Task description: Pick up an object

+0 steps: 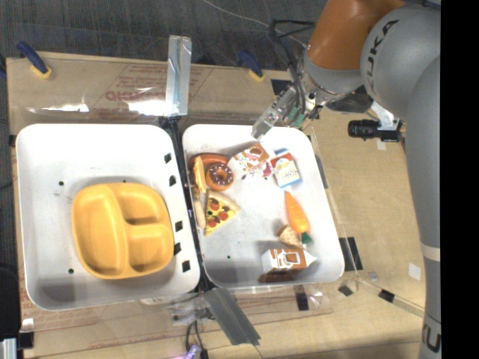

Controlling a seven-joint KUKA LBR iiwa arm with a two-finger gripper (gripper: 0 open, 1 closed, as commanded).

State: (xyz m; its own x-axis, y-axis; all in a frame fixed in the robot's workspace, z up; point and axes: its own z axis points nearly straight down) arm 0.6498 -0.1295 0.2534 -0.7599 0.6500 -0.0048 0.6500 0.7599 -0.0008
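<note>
The right bin (247, 264) holds several toy foods. A chocolate donut (219, 174) lies beside a hot dog (199, 176) at its left side. Below them is a pizza slice (217, 214). An orange carrot (297, 211) lies at the right, with a brown and white milk carton (287, 260) in the near right corner. A small blue and white box (286, 170) and a pink patterned packet (252, 161) sit near the far wall. My gripper (263, 126) hangs over the bin's far edge, just above the packet, tilted down to the left, with nothing seen in it.
The left bin (45, 148) carries a yellow divided plate (123, 228). A grey taped divider (178, 73) stands behind the gap between the bins. The arm's orange band (340, 21) and grey body occupy the upper right. Cables (288, 43) run behind the gripper.
</note>
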